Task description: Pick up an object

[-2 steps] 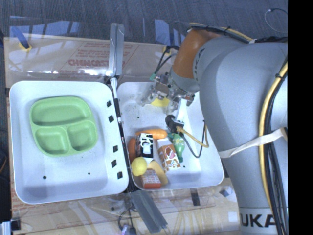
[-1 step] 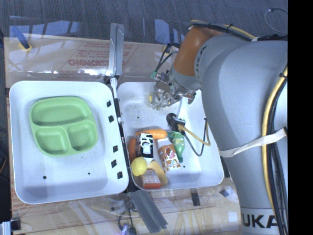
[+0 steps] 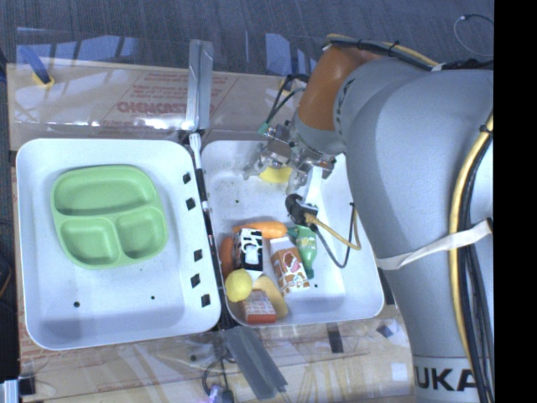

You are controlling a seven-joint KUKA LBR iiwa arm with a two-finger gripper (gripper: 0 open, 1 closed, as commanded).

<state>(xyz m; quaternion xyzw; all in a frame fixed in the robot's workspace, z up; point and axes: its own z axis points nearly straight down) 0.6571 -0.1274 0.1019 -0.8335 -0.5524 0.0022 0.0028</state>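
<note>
I see the claw (image 3: 281, 164) low in the right bin's (image 3: 359, 296) far end, over a yellow object (image 3: 273, 175); I cannot tell its state. A green tray (image 3: 107, 214) lies in the left bin (image 3: 50, 309).

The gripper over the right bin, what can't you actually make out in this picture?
- Gripper, camera view: its fingers are lost in wrist hardware, so their state is unclear.
- Yellow object beneath it: partly covered by the gripper; gripped or merely lying there, I cannot tell.
- Pile of items in the right bin: overlapping, labels too small to read.
</note>
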